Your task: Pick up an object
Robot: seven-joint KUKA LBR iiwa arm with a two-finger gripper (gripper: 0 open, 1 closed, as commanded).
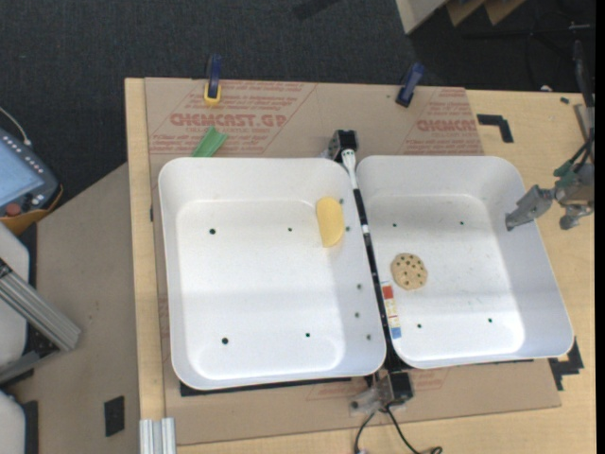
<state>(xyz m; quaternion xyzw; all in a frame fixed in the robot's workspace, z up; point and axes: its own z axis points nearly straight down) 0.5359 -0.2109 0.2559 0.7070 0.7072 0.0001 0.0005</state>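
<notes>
End effector [546, 206] at right edge of frame, over right bin [529, 253] rim; jaw state unclear, possibly apart, can't tell. Cookie [408, 271] lies in right bin's left-center. Yellow piece [330, 221] in left bin [189, 253], upper right.

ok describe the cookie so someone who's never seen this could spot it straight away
Find the right-hand white bin of the two on the bench. Near its left wall lies a small round tan cookie with dark specks. The yellow piece in the left bin is plain and oblong, not speckled and round.
</notes>
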